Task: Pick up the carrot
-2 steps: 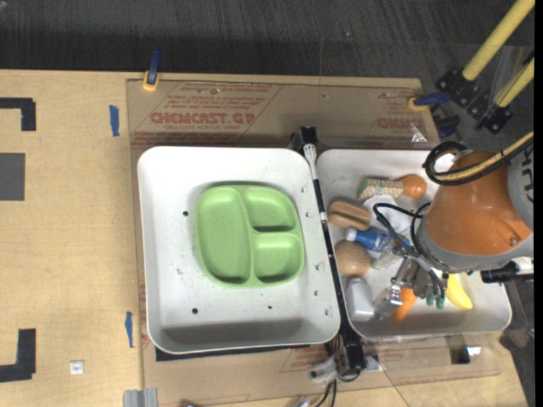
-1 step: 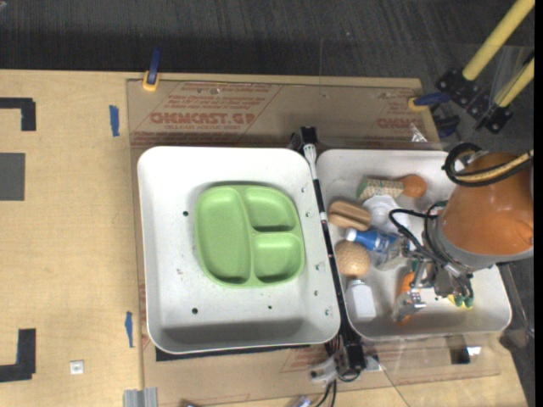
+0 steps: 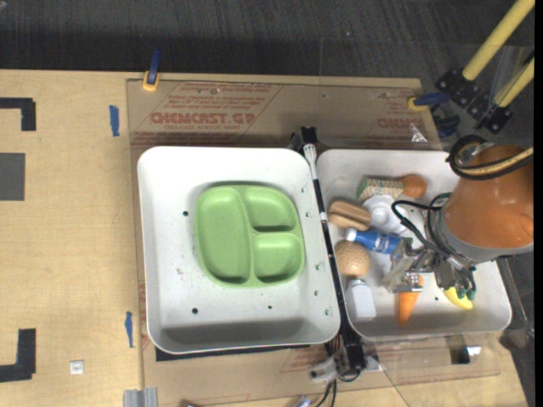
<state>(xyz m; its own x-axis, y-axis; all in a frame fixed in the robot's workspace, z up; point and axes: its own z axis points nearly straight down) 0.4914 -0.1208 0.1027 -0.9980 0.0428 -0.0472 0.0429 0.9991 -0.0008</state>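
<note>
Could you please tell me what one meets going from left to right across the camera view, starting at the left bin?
Left bin → green divided plate → right bin → white bottle → carrot → orange band on the arm.

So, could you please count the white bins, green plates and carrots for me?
bins: 2, left bin and right bin
plate: 1
carrot: 1
Total: 4

Orange-banded arm, black cables
</note>
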